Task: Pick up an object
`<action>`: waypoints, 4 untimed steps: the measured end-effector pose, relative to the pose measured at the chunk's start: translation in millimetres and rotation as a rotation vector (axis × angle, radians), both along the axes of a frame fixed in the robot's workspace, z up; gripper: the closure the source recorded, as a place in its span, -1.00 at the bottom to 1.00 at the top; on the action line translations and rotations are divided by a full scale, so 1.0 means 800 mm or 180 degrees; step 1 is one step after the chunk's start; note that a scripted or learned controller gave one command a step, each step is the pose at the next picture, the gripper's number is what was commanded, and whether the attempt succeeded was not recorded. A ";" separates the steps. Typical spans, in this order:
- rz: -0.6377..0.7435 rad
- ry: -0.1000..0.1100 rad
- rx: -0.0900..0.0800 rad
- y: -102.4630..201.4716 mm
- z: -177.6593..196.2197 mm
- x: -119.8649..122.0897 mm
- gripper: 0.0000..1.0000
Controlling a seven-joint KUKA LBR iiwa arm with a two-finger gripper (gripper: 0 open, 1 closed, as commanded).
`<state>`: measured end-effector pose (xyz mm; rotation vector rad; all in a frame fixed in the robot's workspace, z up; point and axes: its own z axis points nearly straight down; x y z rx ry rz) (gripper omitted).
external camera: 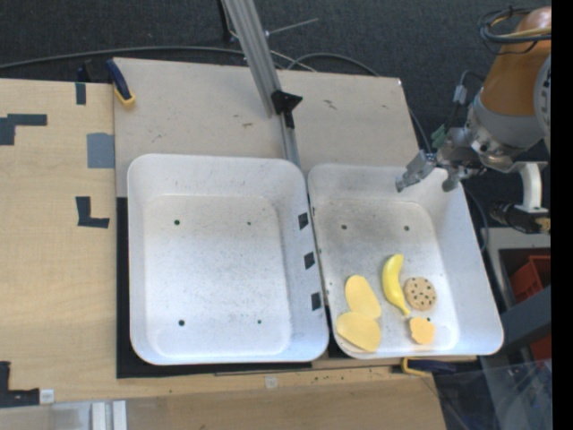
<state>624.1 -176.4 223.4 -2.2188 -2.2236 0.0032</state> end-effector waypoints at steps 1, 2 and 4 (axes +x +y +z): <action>0.0000 0.0000 -0.0001 0.000 0.000 0.000 -1.00; -0.0003 0.0015 0.0001 -0.012 -0.069 -0.001 -1.00; 0.0000 0.0007 0.0001 -0.020 -0.171 -0.010 -1.00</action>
